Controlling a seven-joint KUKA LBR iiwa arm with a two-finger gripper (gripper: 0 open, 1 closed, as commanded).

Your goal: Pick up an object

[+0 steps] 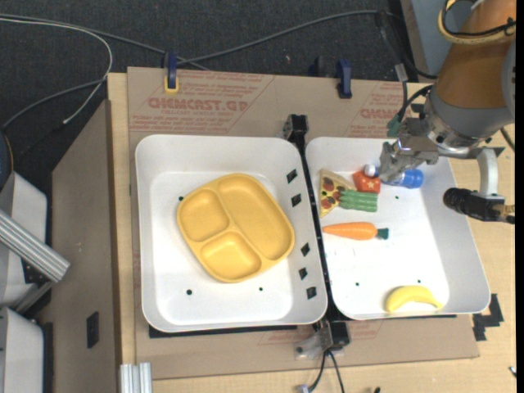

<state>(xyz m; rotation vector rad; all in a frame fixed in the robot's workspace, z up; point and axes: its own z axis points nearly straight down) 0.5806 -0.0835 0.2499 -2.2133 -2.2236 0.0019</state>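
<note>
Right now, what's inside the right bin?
In the right bin lie a carrot, a banana, a pizza slice, a green piece, a red piece and a blue object. The gripper covers part of the blue object.

We list one arm (479, 64) at the right edge of the tabletop. Its upper body is a rounded casing, grey at the top corner, with a broad orange band (483, 35) below it, glossy and bulging. We note a thin yellowish loop of cable (458, 11) curving over the orange part. Beneath the band we record a grey collar, then a pale metallic wrist block with dark cables running along its side. The gripper (396, 166) is a small grey and silver assembly with angular plates; its finer parts are too small to describe.
</note>
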